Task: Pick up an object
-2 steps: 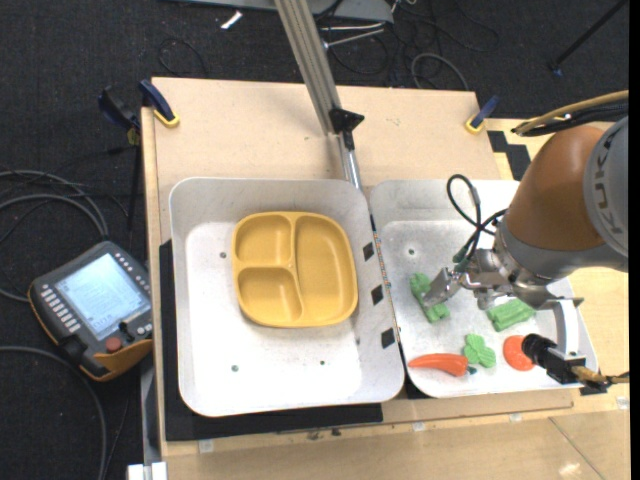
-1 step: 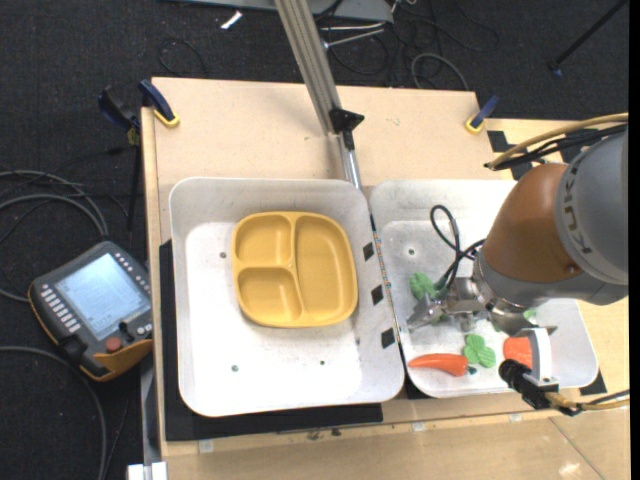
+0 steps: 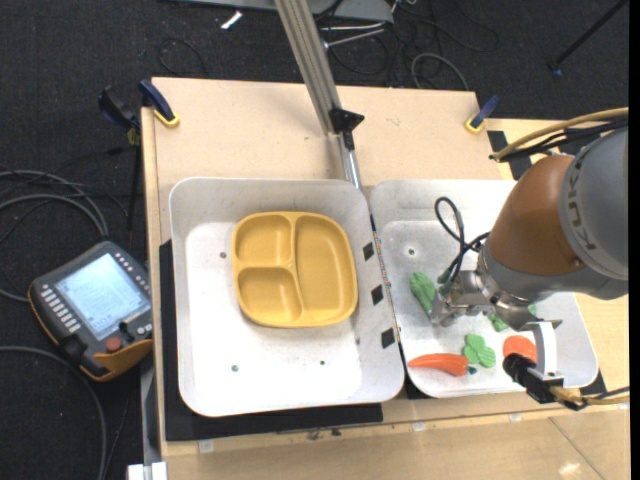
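In the right bin (image 3: 410, 226) lie several small toys: a green piece (image 3: 423, 289) near the middle, an orange carrot-like piece (image 3: 439, 363) at the front, a smaller green piece (image 3: 480, 350) beside it and a red-orange piece (image 3: 518, 347) further right. My gripper (image 3: 447, 308) reaches down from the arm's wrist (image 3: 535, 238) and hangs just right of the first green piece, low over the bin floor. The wrist hides most of the fingers from above.
A yellow divided plate (image 3: 296, 268) lies in the left bin (image 3: 200, 228). A metal pole (image 3: 312, 53) slants up from the bench's back edge. A teach pendant (image 3: 95, 308) lies off the bench to the left. A black cable (image 3: 450, 230) loops over the right bin.
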Available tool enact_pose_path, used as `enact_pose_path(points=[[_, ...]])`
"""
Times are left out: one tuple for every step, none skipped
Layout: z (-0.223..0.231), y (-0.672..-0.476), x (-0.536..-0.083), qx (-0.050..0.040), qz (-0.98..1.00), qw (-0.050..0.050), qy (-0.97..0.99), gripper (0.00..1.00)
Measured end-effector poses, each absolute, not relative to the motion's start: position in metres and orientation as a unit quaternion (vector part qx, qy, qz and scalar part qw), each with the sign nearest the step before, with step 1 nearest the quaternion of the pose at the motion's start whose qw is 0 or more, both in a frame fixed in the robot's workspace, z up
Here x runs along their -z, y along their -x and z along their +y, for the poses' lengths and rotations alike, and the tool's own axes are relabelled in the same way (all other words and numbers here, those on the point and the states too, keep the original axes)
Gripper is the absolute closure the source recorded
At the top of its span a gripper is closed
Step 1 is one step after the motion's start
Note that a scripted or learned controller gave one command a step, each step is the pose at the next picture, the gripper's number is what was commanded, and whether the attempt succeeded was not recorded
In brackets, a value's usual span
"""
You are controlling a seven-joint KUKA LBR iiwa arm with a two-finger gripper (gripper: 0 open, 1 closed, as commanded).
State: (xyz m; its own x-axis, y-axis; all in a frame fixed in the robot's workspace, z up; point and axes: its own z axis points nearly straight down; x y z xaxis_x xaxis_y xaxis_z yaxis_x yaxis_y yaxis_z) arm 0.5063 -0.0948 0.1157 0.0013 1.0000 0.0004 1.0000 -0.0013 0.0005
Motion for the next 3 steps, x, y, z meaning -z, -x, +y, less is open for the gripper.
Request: enact_pose_path(points=[[-0.095,-0.514,-0.177,-0.0018,0.708,0.003,-0.706,1.00],[-0.087,-0.514,-0.237,-0.0021,0.708,0.003,-0.706,1.00],[-0.087,-0.515,-0.290,-0.0017,0.708,0.003,-0.706,1.00]])
